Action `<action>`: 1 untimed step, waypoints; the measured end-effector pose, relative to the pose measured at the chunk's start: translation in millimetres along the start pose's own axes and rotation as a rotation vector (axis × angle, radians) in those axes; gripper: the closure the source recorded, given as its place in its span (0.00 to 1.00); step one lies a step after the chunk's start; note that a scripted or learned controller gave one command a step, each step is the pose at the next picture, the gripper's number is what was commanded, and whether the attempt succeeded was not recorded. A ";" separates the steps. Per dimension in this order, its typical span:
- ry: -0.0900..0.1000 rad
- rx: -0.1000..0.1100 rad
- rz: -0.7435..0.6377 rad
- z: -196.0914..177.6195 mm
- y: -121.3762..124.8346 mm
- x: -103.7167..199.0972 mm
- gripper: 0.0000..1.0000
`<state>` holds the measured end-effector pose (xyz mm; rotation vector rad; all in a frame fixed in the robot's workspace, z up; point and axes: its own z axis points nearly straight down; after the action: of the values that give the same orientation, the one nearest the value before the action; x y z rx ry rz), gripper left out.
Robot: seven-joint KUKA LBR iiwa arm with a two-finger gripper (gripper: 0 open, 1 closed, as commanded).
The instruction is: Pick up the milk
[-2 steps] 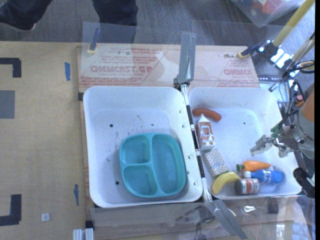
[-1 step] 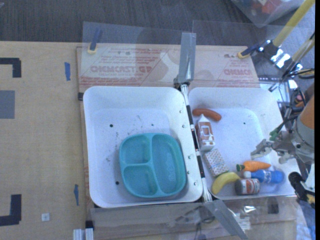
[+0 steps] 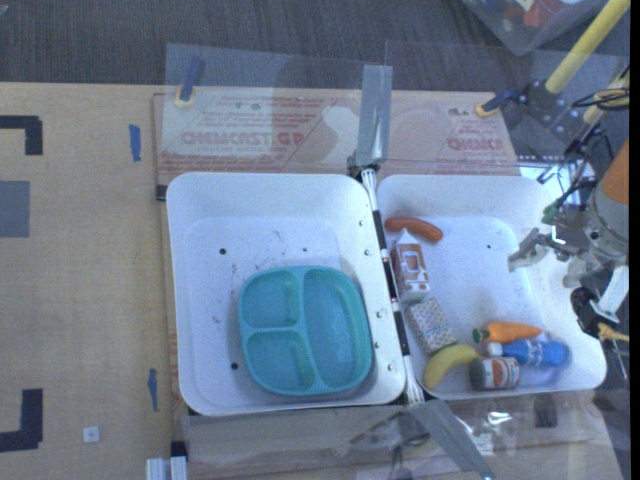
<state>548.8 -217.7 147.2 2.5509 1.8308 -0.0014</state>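
The milk is a small white carton with a brown-red label, lying on its side at the left wall of the right bin. It sits just below an orange sausage. My gripper hangs over the right rim of that bin, well to the right of the milk and apart from it. Nothing shows in its grasp. The grey wrist with its orange band enters from the right edge.
A speckled grey box, a banana, a carrot, a blue bottle and a brown jar crowd the right bin's front. A teal divided plate lies in the left bin.
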 end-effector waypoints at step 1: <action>0.002 0.003 -0.084 15.4 -78.3 14.2 0.00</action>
<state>479.1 -179.3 131.7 2.4743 1.9386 -0.0021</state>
